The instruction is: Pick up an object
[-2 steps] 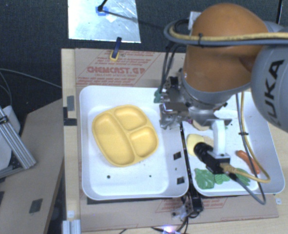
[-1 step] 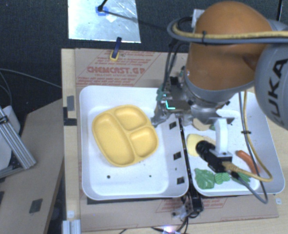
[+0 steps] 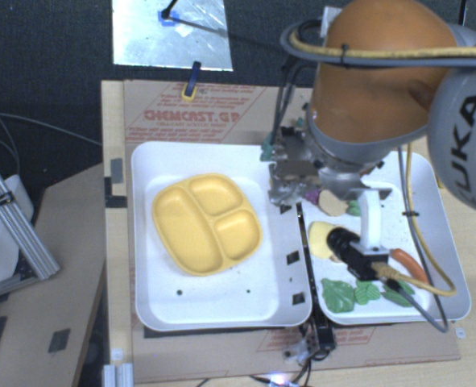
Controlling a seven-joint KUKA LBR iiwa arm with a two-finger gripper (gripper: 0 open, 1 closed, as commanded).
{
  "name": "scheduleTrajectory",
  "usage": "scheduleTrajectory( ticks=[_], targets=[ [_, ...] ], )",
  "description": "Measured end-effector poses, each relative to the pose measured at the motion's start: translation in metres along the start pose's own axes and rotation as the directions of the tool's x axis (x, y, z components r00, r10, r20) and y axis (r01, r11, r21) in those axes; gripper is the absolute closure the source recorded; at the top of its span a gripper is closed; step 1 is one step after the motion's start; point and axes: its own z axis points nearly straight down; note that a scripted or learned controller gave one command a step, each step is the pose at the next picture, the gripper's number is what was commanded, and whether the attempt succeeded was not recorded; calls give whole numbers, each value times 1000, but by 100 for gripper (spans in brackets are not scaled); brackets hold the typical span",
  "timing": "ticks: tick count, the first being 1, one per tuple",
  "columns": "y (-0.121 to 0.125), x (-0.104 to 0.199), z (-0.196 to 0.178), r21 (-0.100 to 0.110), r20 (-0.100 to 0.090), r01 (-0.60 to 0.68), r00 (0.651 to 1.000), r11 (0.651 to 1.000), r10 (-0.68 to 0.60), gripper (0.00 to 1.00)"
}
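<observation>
Claw (image 3: 290,185): low over the far end of the divide between the two bins, under the arm's orange band; whether it is open or closed cannot be told, and nothing is seen in its hold.

Left bin (image 3: 221,301): one yellow divided tray (image 3: 207,222), lying flat, left of the claw and a little nearer.

Right bin (image 3: 432,216):
- purple piece (image 3: 312,193), just right of the claw (largely hidden)
- pale round piece (image 3: 332,204), beside the purple one
- yellow piece (image 3: 320,239), nearer than the claw, by the divide
- orange carrot (image 3: 411,264), near right
- green leaves (image 3: 349,293), at the near edge, well apart from the claw
</observation>
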Motion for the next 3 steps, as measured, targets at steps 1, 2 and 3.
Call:
scheduleTrajectory(
  ticks=[1, 2, 3],
  targets=[
    [1, 0, -11, -2, -1, 3, 1000, 1000, -3, 100],
    [1, 0, -22, -4, -2, 7, 1000, 1000, -7, 100],
    [2, 0, -32, -6, -3, 12, 1000, 1000, -12, 100]
  ],
)
